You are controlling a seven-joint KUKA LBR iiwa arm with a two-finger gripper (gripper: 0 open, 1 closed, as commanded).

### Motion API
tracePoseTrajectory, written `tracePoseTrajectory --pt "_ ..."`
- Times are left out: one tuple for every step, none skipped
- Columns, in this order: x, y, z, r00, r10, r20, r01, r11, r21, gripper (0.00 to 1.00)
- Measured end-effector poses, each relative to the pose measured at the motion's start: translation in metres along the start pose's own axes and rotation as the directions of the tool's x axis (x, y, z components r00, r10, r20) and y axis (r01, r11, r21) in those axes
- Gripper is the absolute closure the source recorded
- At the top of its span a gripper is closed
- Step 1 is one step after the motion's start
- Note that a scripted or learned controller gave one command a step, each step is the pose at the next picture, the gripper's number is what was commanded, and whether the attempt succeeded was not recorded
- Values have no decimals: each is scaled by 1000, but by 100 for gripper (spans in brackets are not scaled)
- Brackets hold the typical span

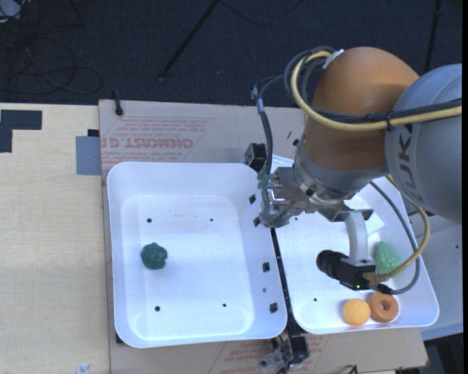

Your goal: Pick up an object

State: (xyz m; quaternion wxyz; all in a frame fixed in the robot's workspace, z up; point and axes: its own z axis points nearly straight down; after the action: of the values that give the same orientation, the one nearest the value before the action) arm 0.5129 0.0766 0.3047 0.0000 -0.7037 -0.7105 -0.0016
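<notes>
**Nothing picked up yet**

You can see the gripper [271, 207] hanging low over the line where the two white bins meet. It is on the end of the big grey and orange arm [359, 107], which reaches in from the right side of the view. Nothing sits in the gripper that you can see. The view of its tip is dark and crowded, so it is too hard to say if it is spread apart or squeezed together.

All the things look like they lie loose in the bins. A dark green lump [154, 255] sits alone on the floor of the left bin [195, 240], well apart from the gripper. In the right bin [312, 306] there are three things, down in the near right corner. An orange ball [356, 312] and an orange ring [384, 308] lie just beside each other (they may even be touching). A pale green piece [388, 257] lies a little behind them, partly hidden by the robot.

So the job is at its start, I think. The gripper is not over any one thing. What is left is nearly all of it: choose a thing, move over it, go down, close on it and lift it off the bin floor. The pale worktop [39, 232] to the left has nothing on it to pick.
</notes>
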Motion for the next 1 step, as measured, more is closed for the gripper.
tracePoseTrajectory --pt "9 -12 -98 1000 7 1 -7 1000 -2 100"
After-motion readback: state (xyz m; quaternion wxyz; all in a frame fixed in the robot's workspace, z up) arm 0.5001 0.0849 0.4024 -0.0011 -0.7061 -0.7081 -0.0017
